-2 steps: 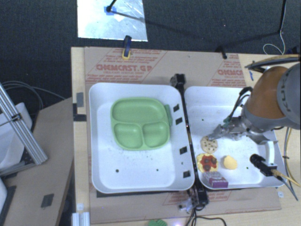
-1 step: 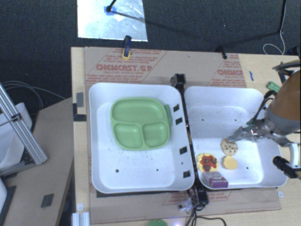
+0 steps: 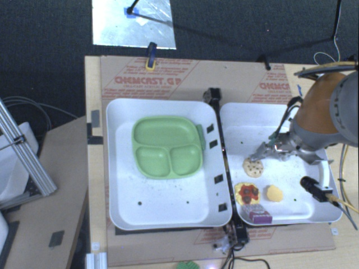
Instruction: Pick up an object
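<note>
Nothing is lifted yet: the end effector (image 3: pixel 259 152) hangs low in the right bin (image 3: pixel 235 122), just above the cookie (image 3: pixel 253 167) lying on the bin floor; its grip state cannot be told. Grasping and raising remain.

arm (image 3: pixel 331 116) at right of frame: bulky rounded grey shell with a wide orange band above the wrist. thin black cables loop along its left side toward the wrist. gripper (image 3: pixel 259 154) is slim bare metal, silvery grey, with small mechanical parts at its base. yellowish wires sit at upper right by the arm's top.
</note>
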`<state>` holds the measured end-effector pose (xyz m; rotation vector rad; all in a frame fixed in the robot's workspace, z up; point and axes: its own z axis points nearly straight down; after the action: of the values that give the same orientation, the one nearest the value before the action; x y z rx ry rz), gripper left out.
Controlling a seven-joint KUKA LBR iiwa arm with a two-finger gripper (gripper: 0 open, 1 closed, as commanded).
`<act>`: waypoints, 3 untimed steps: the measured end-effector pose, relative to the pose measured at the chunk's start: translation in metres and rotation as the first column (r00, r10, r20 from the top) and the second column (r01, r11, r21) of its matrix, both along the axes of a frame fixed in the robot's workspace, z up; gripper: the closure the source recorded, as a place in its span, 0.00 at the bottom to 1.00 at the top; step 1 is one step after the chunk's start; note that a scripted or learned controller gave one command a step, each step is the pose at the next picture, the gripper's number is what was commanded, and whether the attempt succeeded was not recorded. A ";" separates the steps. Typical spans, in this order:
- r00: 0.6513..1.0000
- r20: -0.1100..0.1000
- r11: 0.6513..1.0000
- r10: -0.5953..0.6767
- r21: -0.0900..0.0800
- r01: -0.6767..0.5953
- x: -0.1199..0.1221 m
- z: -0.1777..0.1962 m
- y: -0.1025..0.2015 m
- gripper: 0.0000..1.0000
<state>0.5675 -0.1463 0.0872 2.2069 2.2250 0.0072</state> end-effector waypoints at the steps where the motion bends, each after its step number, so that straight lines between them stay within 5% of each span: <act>1: 1.000 -0.010 1.000 -0.006 0.005 0.006 -0.061 0.035 0.037 0.00; 2: 1.000 -0.007 1.000 -0.001 0.003 0.001 -0.031 -0.005 0.066 0.00; 3: 1.000 -0.011 1.000 -0.009 0.003 0.009 -0.081 -0.003 0.059 0.00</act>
<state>0.4863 -0.0875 0.0839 2.2235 2.2224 -0.0013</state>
